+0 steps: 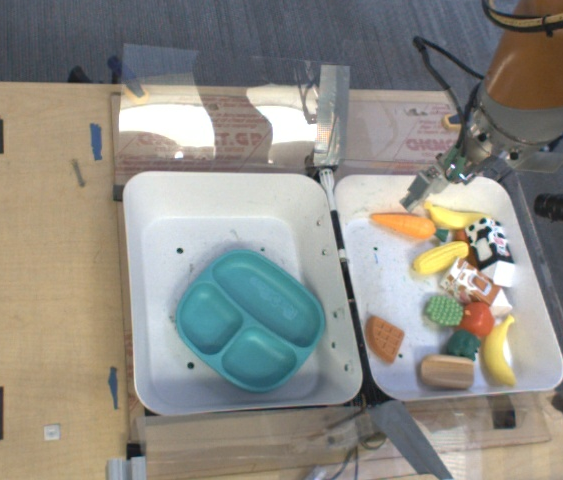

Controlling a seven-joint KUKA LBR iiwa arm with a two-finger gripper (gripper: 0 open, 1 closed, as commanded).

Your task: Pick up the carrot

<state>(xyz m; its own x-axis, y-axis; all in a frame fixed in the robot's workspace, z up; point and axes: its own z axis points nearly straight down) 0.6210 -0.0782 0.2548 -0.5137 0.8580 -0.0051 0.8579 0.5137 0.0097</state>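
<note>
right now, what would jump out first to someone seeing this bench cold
The teal divided plate sits alone in the left bin. The right bin holds a crowd of toy food, with the orange carrot lying near its far edge. The gripper hangs just above and right of the carrot.

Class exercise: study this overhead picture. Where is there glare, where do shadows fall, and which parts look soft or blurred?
Camera view: strong glare on the clear panel behind the left bin; a soft shadow beneath the teal tray; the gripper above the carrot looks slightly blurred, its small parts hard to make out; the toys in the right bin are evenly lit.
</note>
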